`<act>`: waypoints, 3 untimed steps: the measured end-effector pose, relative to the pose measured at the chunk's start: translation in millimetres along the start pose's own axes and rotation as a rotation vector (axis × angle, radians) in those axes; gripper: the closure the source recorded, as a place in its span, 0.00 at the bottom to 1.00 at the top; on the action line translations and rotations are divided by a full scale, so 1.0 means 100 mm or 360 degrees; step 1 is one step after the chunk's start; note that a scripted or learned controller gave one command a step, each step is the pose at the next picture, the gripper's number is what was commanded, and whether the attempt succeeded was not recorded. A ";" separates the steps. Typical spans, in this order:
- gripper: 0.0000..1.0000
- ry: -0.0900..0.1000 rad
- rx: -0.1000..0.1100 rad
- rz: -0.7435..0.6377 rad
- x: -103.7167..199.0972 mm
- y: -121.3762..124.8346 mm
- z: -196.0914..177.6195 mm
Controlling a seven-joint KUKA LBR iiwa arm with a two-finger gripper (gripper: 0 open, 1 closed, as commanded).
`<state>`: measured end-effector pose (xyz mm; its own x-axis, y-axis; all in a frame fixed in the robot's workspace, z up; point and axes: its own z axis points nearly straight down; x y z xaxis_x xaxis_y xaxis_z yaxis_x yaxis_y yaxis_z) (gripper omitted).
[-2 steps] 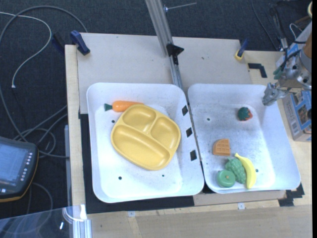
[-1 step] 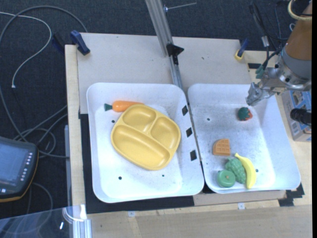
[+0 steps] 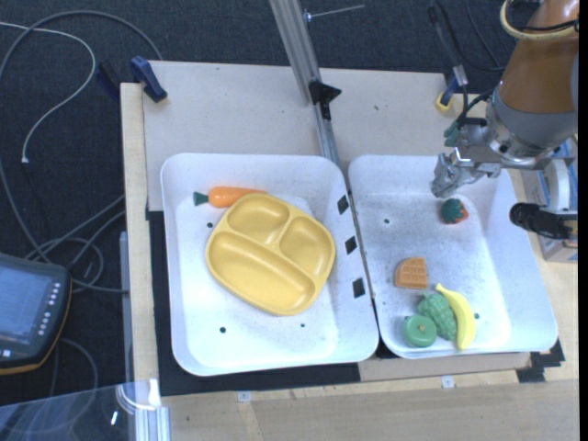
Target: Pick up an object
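- Gripper (image 3: pixel 447 180) is hanging over the far part of the right bin (image 3: pixel 514 274), just up-left of the small green-and-red toy (image 3: pixel 453 211); fingertips appear near it, not around it.
- Finger state: cannot tell. The fingers are reading as one grey blur against the white floor, so no gap is measurable. Nothing is visibly sitting between them.
- Risk, as I am judging it: the fingertips are looking offset from the toy, so a straight descent may be landing beside it and closing on air, or nudging it toward the bin's far wall.
- Second risk: the toy is looking small and rounded, so a pinch off its middle may be squirting it sideways.
- Target look: a dark green rounded body with a red-orange patch on the side facing the arm; details are too small to name it.
- Target place: lying alone on the bin floor, well apart from the waffle-like piece (image 3: pixel 411 273), the banana (image 3: pixel 458 314) and the green cluster (image 3: pixel 430 320) at the near end of the same bin.
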<state>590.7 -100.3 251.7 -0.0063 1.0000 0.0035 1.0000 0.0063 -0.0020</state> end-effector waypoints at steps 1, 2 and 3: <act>1.00 0.0001 0.0001 -0.0001 0.54 -0.12 -0.06; 1.00 0.0000 0.0000 0.0000 1.01 -0.12 -0.07; 1.00 -0.0001 0.0004 0.0001 1.49 -0.24 0.06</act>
